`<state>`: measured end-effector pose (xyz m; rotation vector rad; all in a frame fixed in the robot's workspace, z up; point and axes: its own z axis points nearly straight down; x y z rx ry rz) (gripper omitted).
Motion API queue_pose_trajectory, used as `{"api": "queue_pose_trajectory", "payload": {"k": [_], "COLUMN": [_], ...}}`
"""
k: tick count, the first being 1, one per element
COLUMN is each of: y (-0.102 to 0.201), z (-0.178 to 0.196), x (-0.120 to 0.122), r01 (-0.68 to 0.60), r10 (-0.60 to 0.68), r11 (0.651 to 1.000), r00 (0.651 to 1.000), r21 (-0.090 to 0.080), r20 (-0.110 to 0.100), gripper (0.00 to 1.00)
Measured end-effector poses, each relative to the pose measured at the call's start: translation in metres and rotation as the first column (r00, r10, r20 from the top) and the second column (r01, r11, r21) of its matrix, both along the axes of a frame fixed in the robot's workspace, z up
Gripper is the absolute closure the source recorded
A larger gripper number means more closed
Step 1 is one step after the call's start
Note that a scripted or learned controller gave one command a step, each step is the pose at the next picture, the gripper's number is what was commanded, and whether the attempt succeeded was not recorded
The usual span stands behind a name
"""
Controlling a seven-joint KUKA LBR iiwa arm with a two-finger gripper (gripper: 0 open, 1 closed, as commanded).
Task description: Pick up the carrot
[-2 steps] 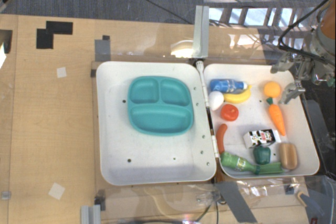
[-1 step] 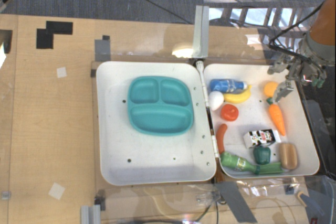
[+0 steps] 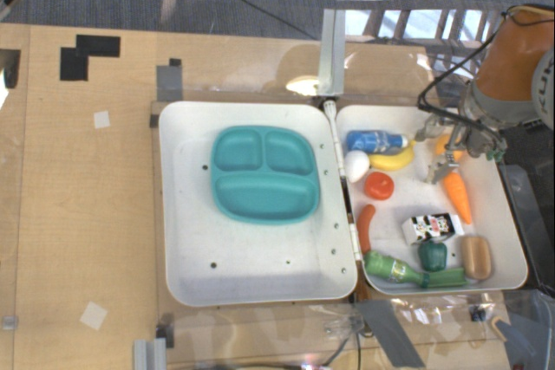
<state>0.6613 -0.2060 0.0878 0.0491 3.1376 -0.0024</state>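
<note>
The gripper [image 3: 445,162] hangs low over the right bin [image 3: 512,260], its jaws spread around the top end of the carrot [image 3: 458,197], which lies on the bin floor beside a small black-and-white box [image 3: 431,227]. The lift appears yet to come. The carrot is orange, tapered, pointing toward the bin's near side.

Single fixed camera above the bench [image 3: 78,212], looking down at a slant, both bins [image 3: 182,212] in frame.
</note>
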Motion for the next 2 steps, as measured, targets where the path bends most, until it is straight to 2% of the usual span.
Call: {"api": "queue_pose_trajectory", "payload": {"k": [1,2], "y": [0.0019,0.0019], "z": [0.0151,0.0138], "x": [0.0049,0.0033], "r01": [-0.006,-0.006], "r10": [0.006,0.006], "r11": [1.000,1.000], "r00": [1.000,1.000], "r21": [-0.003,-0.002], "r20": [0.018,0.010], "gripper": [1.00,0.00]}}
